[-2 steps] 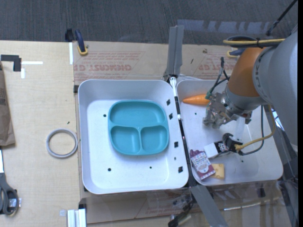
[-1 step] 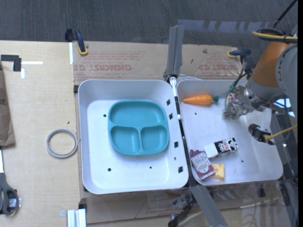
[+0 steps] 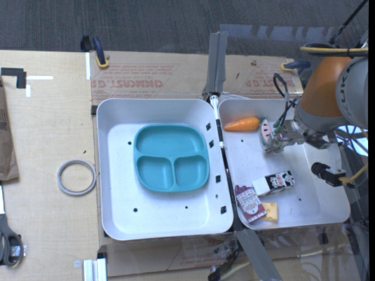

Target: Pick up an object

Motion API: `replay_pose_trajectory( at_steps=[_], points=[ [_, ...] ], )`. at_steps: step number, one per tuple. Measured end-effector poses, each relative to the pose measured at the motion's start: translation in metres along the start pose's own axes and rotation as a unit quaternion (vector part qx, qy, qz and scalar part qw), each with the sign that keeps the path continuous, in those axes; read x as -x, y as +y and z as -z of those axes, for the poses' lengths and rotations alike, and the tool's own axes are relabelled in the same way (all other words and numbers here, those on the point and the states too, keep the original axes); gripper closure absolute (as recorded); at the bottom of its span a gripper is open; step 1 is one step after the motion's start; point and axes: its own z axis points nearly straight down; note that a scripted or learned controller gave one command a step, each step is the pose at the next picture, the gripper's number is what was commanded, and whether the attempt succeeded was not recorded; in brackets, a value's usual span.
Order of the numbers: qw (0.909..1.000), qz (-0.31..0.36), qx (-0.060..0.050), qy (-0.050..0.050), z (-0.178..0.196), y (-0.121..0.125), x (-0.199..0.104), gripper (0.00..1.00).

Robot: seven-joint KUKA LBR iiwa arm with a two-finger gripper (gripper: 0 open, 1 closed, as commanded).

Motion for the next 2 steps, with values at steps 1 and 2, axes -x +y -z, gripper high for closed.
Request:
replay_pose_trajectory(
  at_steps=[1,2],
  points=[
    [0.9999,0.011,0.000,-0.001,0.0996,0.0013,-0.0117,1.00],
    [0.9999,0.010,0.000,-0.001,0.0996,0.0012,-0.0114,0.00]
  ],
)
